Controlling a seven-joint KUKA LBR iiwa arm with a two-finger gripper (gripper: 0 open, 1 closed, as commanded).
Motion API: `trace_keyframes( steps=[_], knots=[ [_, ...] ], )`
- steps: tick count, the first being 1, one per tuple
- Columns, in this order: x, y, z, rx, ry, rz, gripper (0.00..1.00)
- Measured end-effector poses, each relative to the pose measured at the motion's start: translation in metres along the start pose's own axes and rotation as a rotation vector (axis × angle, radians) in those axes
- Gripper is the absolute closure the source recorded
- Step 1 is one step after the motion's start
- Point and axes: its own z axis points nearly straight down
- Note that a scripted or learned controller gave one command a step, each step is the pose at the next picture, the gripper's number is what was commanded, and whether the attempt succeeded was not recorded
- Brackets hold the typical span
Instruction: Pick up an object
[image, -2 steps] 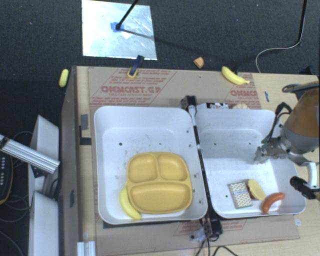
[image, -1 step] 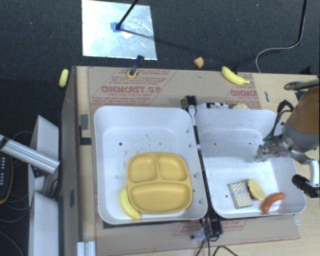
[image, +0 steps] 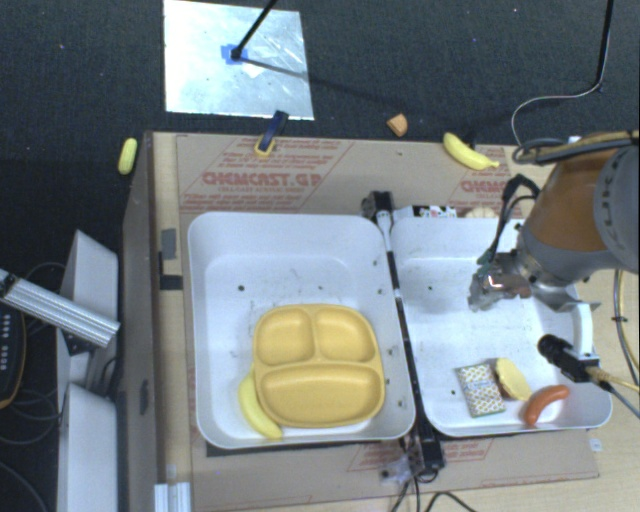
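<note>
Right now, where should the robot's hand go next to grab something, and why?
Probably toward the camera and down, to the near corner of the right bin. The hand hangs over a bare stretch of that bin, while the patterned card, yellow slice and red sausage lie clustered nearer the front rim. The sausage looks easiest, lying a little apart.

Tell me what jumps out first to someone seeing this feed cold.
The yellow divided plate in the left bin, with a yellow banana tucked against its near-left edge. Then the grey-and-orange arm reaching into the right bin, its gripper above bare floor, apart from the patterned sponge, yellow slice and sausage in the near corner.
</note>
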Motion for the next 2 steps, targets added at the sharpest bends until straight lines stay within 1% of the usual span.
trace_keyframes(
  steps=[1, 2],
  knots=[
    [0.01, 0.062, 0.06, 0.003, -0.001, 0.0, 1.0],
    [-0.045, 0.054, 0.011, -0.001, -0.004, 0.002, 1.0]
  ],
)
